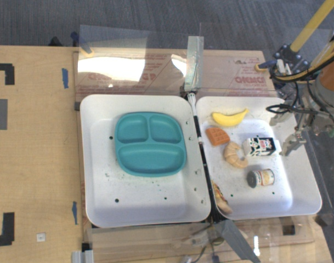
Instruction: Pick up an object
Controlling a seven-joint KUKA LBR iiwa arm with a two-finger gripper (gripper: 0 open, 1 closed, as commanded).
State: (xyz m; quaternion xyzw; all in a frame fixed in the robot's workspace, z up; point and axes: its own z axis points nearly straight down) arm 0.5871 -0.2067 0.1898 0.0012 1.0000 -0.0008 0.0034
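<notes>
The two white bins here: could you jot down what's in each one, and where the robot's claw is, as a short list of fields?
left bin: a teal divided plate, three compartments, lying flat
right bin: banana, waffle piece, croissant, small black-and-white carton, small can on its side
between the bins, near edge: a tan object, too hidden to name
gripper: at the right bin's right edge, beside the carton, holding nothing that can be seen
task state: no object lifted yet
</notes>
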